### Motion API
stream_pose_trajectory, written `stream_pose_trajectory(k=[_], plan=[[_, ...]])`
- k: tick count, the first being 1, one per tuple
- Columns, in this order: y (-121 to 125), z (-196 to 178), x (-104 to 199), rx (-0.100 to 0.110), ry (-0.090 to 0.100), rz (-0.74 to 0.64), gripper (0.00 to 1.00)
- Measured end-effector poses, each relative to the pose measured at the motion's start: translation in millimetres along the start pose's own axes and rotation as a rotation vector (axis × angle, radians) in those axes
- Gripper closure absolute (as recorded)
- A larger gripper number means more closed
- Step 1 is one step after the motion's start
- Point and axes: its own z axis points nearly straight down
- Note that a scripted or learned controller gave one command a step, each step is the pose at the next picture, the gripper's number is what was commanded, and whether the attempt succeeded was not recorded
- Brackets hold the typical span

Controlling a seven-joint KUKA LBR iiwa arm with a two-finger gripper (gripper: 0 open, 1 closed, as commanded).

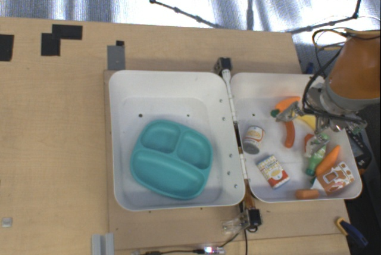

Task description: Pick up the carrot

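Arm [356, 72] comes in from the right, orange band big at the upper right, wrist hanging over the right bin [256, 90]. Gripper [324, 126] sits low over the clutter in that bin's right half; its tip blurs into the items under it, so how it is set and whether it has hold of anything can't be told.

Carrot [285, 105] lies in the right bin's upper middle, orange body with a green tip pointing left, just left of the gripper, apart from it as far as visible. A yellow piece [307, 121] sits just beside it, partly under the wrist. Below the carrot, a reddish sausage [289, 134] lies roughly upright. Further left, a small can [253, 139] near the divider. A small printed carton [273, 171] sits below the can, tilted. At the right side, a green bottle-like item [314, 159] touches a second orange carrot-like piece [328, 161], with a white-and-orange box [337, 179] at the lower right corner and another small sausage [306, 193] by the front wall.

Left bin [119, 128] holds a teal divided tray [172, 158], three compartments, lying flat and slightly rotated.
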Motion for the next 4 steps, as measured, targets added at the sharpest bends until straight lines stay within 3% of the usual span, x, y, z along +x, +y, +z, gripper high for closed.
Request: stream_pose_trajectory(k=[1, 2, 3, 4], plan=[[-26.2, -124.3, -74.1, 0.003, -0.005, -0.181, 0.0], [-16.2, -41.4, -70.3, -0.003, 0.0, -0.223, 0.0], [33.3, 26.8, -71.6, 0.001, -0.002, -0.274, 0.0], [-49.0, 28.4, -72.9, 0.002, -0.002, -0.223, 0.0]])
